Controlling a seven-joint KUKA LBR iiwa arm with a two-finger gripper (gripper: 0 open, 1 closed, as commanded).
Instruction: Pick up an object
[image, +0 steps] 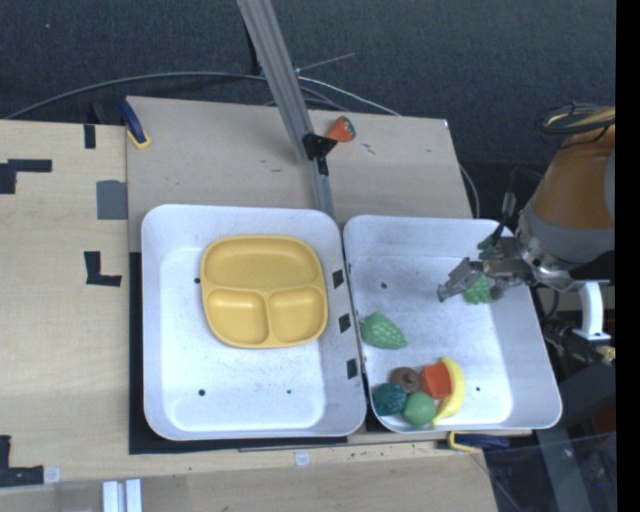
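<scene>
My gripper (470, 284) is over the right part of the right bin (520, 345), reaching in from the right. A small green object (481, 292) sits between its fingers, partly hidden by them. A textured green object (382, 331) lies near the bin's left wall. Packed into the front left corner are a brown ring (405, 378), a red piece (437, 380), a yellow banana (455, 388), a teal piece (389, 399) and a green ball (421, 408).
The left bin (170, 330) holds a yellow divided plate (265, 290). A grey pole (285, 80) slants down to the divider between the bins, with an orange-red object (342, 128) on the bench behind them.
</scene>
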